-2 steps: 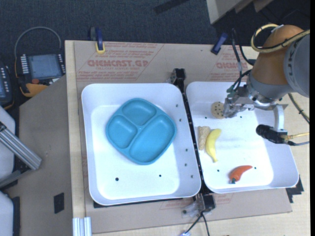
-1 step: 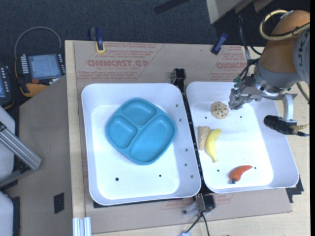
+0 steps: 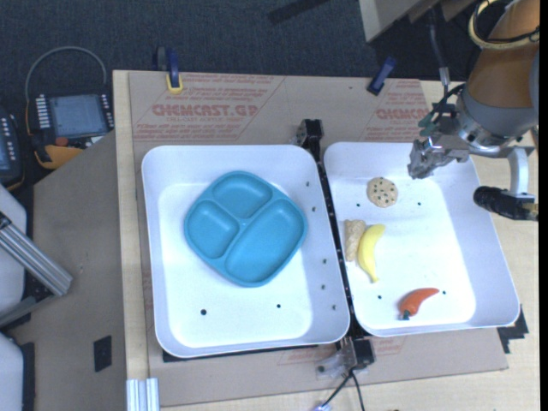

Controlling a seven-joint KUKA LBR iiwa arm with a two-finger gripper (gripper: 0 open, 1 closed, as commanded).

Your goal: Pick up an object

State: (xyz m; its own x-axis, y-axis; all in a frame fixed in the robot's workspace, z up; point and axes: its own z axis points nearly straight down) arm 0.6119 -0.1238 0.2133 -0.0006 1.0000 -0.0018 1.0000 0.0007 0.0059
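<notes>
The gripper [image 3: 421, 166] hangs over the far edge of the right bin [image 3: 479, 255]; its opening cannot be determined. The cookie [image 3: 382, 192] lies near, to its left and nearer the camera. Beyond lie a banana [image 3: 370, 251] and a pepper [image 3: 418, 300]. The left bin [image 3: 171, 298] holds a blue plate [image 3: 245, 228].

We see a grey arm [image 3: 501, 101] with a rounded orange band [image 3: 514, 32] above its wrist. At its nine o'clock end sits a small metallic grey gripper [image 3: 421, 168], with thin dark cables running along it.
</notes>
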